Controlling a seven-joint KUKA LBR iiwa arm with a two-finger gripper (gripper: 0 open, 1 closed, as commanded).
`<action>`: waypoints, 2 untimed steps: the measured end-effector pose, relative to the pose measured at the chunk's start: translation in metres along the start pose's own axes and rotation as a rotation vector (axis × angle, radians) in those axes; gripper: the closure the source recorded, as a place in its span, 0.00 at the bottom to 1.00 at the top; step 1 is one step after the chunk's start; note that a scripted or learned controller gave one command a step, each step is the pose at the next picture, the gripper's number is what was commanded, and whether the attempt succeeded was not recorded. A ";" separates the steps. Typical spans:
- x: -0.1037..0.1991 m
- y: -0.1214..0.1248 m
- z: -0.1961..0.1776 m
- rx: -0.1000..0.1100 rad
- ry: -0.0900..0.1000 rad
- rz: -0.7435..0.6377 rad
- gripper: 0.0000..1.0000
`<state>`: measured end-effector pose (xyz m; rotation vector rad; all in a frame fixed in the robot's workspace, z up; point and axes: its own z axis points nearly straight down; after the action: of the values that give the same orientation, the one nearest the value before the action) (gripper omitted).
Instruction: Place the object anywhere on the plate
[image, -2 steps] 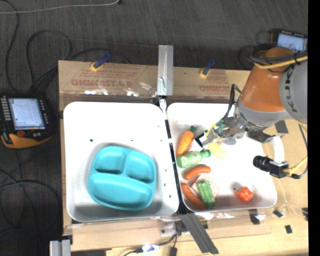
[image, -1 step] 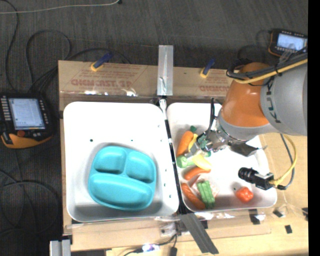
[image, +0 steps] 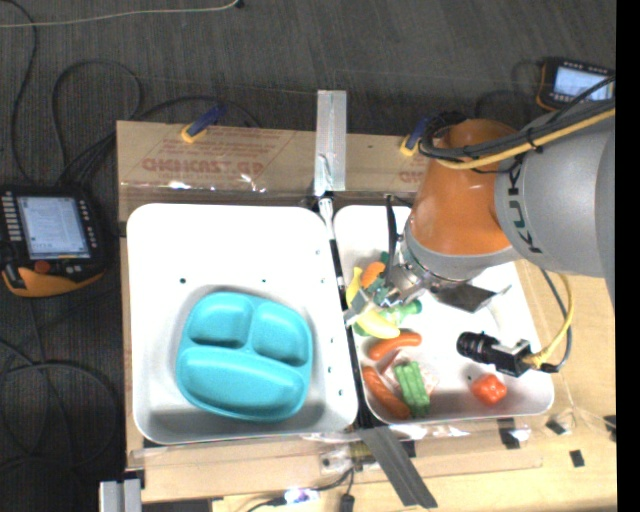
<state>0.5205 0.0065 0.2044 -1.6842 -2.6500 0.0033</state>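
gripper (image: 386, 294) hangs low over the upper left part of the right bin (image: 450, 385), under the arm's orange band, right at a cluster of toy food. whether it is spread or pressed together i cannot tell, since the wrist hides it from above, and nothing can be seen pinched in it.

just beside it lie a small orange carrot (image: 372, 272), a green leafy piece (image: 384, 299) and a yellow piece (image: 374, 323), all crowded against the bin's left wall. which of these it is touching i cannot tell. below them a red sausage (image: 393, 342) lies crosswise, and nearer the front wall a green block (image: 411, 388) sits beside an orange piece (image: 382, 392), the two touching or nearly so. a red tomato (image: 488, 388) sits well apart from the rest, toward the front right corner of the same bin.

the turquoise plate (image: 243, 352), with three compartments, lies flat in the left bin (image: 170, 250), in its front half and near the wall shared with the right bin. every piece of toy food is in the right bin, apart from the plate.
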 end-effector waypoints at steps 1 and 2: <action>-0.029 0.029 0.004 0.000 0.000 0.065 1.00; 0.064 0.035 0.022 0.002 0.001 -0.120 1.00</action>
<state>0.5253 0.0793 0.1819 -1.5208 -2.7445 0.0044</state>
